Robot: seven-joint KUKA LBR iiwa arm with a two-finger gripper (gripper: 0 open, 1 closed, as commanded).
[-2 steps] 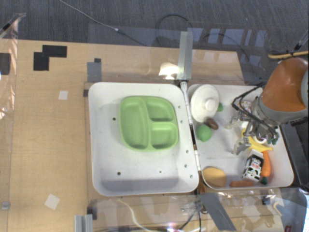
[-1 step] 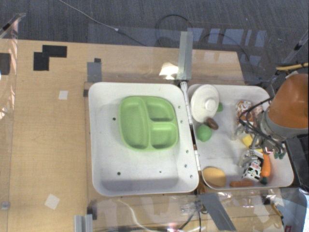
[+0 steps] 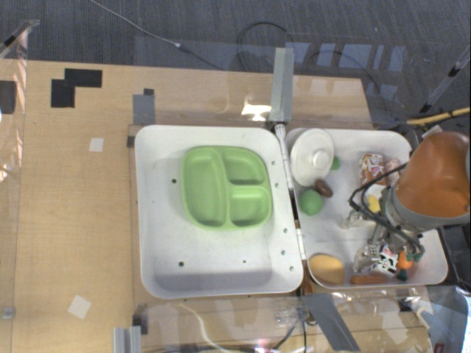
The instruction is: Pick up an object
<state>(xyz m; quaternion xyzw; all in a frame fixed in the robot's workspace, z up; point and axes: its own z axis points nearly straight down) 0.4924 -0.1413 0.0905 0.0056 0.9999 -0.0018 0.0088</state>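
My gripper [image 3: 379, 254] reaches down into the right bin [image 3: 335, 223] near its front right corner, under the arm's orange band. It hangs over a small patterned toy [image 3: 385, 259] and an orange carrot-like piece [image 3: 404, 261]. A brown sausage [image 3: 368, 278] lies just in front of it. To the left sit a tan bread roll [image 3: 327, 268], a green ball [image 3: 311, 203], a brown lump [image 3: 323, 190] and a white bowl [image 3: 312, 156]. A printed packet [image 3: 372, 167] lies at the back.
The left bin [image 3: 162, 263] bears a green divided plate [image 3: 225, 187]. A metal divider [image 3: 282, 87] stands behind the join of the two bins. The arm's body covers the right bin's right side.
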